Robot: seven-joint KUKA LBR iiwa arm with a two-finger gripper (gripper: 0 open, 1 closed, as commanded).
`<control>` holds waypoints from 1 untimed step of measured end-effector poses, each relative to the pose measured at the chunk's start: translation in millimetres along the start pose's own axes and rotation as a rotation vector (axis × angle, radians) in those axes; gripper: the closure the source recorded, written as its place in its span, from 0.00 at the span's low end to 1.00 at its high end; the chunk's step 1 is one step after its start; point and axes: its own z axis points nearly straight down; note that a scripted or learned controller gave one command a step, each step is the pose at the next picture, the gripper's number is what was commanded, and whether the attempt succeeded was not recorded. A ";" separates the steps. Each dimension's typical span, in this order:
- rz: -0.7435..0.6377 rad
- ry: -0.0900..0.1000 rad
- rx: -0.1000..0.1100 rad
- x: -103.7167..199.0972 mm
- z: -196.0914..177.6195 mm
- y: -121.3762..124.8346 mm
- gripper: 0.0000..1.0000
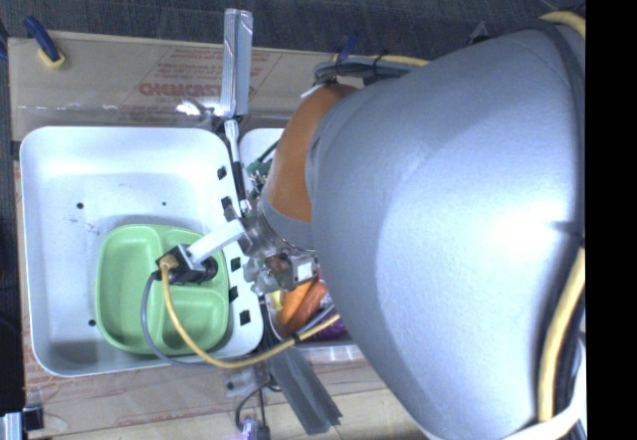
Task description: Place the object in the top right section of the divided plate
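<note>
In the camera view, the rounded orange object (pixel 301 302) lies in the right white bin (pixel 261 143), just right of and below the gripper (pixel 263 267) at the wall between the bins; the bulky grey arm (pixel 448 229) hides whether the gripper is open or closed. The brown cardboard sheet (pixel 149 80) behind the bins has red print too blurred to read. The green divided plate (pixel 129 299) sits in the left white bin (pixel 60 189), a purple thing (pixel 334 330) peeks out beside the orange object, and a grey metal bar (pixel 237 65) rises between the bins.
</note>
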 end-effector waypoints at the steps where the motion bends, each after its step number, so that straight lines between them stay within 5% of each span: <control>1: -0.072 -0.002 -0.003 10.3 63.8 -37.6 1.00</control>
